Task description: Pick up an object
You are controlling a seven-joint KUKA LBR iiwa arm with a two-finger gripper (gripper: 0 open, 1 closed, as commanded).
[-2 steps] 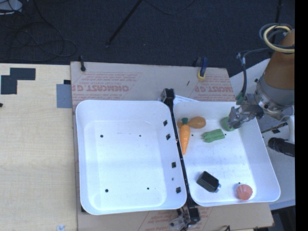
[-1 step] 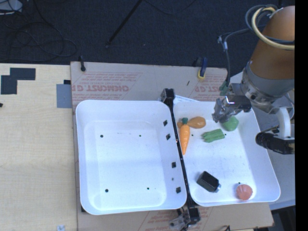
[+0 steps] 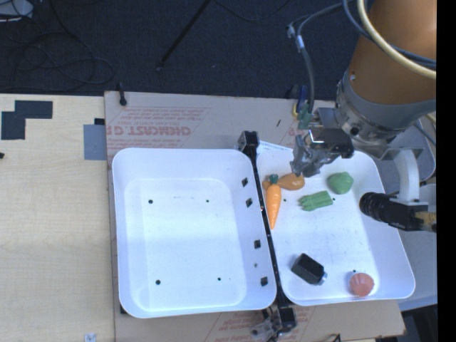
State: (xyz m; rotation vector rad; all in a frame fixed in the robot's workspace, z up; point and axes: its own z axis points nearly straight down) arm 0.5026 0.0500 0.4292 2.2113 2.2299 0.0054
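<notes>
My gripper (image 3: 302,169) hangs over the far left part of the right bin (image 3: 388,262), its tips right above a small orange piece (image 3: 292,183). Beside that piece lies an orange carrot (image 3: 272,201) along the bin's left wall. A long green vegetable (image 3: 315,201) and a round green one (image 3: 340,183) lie just right of the gripper. Near the front of the bin sit a black block (image 3: 308,268) and a pinkish-red round fruit (image 3: 361,284).
The left bin (image 3: 135,191) stands beside the right one, with a black divider (image 3: 260,219) between them. A black cylindrical fixture (image 3: 388,210) pokes in at the right bin's right edge. Cables hang behind the arm.
</notes>
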